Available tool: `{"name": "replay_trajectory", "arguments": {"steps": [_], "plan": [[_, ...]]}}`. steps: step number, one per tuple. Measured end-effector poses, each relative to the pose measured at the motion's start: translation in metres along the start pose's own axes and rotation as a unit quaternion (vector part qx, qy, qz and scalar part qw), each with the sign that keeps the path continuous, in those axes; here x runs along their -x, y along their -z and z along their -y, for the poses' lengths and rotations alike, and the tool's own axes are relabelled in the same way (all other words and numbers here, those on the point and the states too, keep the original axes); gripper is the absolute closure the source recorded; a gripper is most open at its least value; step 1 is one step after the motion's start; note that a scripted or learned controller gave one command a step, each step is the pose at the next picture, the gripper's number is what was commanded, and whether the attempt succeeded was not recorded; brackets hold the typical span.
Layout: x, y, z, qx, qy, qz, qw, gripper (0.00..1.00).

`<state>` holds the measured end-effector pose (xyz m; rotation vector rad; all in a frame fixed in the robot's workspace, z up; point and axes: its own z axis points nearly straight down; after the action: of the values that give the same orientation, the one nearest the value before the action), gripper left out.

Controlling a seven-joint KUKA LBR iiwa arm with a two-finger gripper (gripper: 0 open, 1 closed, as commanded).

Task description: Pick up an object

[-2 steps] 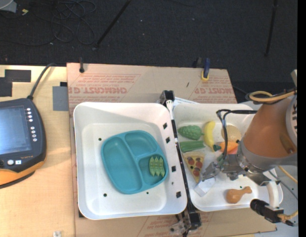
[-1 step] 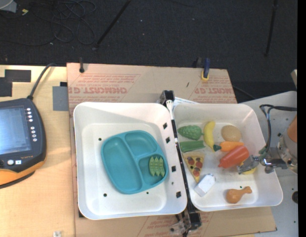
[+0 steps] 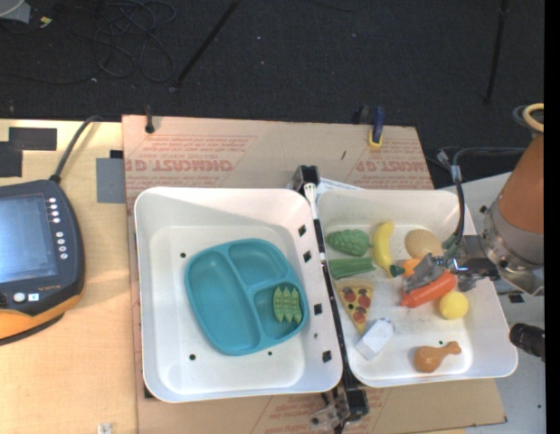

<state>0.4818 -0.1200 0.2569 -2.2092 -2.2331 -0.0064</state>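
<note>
The gripper point(image 3: 431, 269) sits low in the right bin point(image 3: 483, 362), directly over a red-orange toy pepper point(image 3: 431, 289) lying slantwise near the bin's centre; whether the jaws are wide, narrow or closed on it cannot be told, since the metal parts blur together there. The pepper lies with a yellow lemon point(image 3: 453, 306) touching at its 4 o'clock end, a banana point(image 3: 384, 245) at 10 o'clock and a pizza slice point(image 3: 356, 301) at 9 o'clock. It appears to be hollow moulded plastic: light, stiff, smooth and likely slippery, not fragile. The sound hold would be across its narrow width at mid-length, clear of the lemon. In the left bin point(image 3: 162, 242) a teal divided plate point(image 3: 227, 306) carries a green toy point(image 3: 287, 304).
</note>
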Motion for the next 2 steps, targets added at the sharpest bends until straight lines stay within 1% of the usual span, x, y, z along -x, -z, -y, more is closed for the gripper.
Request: {"name": "replay_trajectory", "arguments": {"steps": [1, 2], "plan": [[0.006, -0.151, 0.006, -0.003, -0.005, 0.001, 1.0000, 0.00], [0.041, -0.171, -0.051, -0.003, -0.004, 0.001, 1.0000, 0.00]]}}
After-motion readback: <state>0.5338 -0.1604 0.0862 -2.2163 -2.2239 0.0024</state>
